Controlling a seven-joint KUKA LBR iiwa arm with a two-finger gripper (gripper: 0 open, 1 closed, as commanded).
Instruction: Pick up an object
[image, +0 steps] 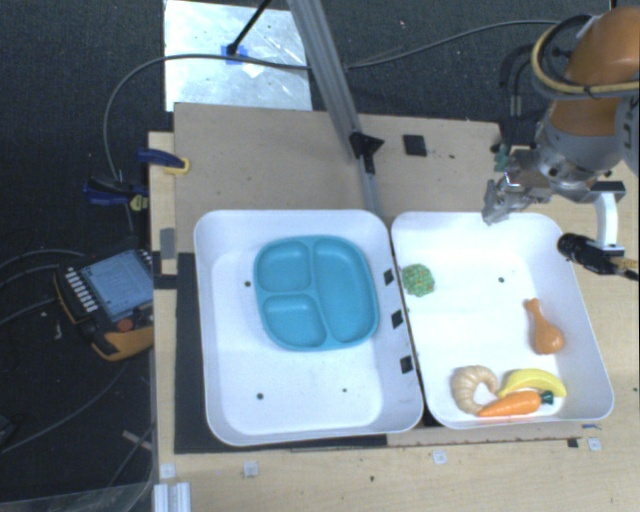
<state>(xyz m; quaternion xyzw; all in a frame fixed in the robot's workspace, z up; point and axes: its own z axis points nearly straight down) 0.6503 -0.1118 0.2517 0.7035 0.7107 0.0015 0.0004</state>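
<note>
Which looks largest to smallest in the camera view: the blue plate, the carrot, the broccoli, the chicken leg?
1. blue plate, clearly largest.
2. carrot and chicken leg: they look about alike, so I leave them unranked.
3. broccoli, smallest.

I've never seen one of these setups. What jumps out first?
Probably the bright blue divided plate in the left white bin. Next, the toy food in the right bin: a green broccoli near its left wall, and a carrot, banana and croissant in the near corner. The gripper hangs over that bin's far edge.
</note>
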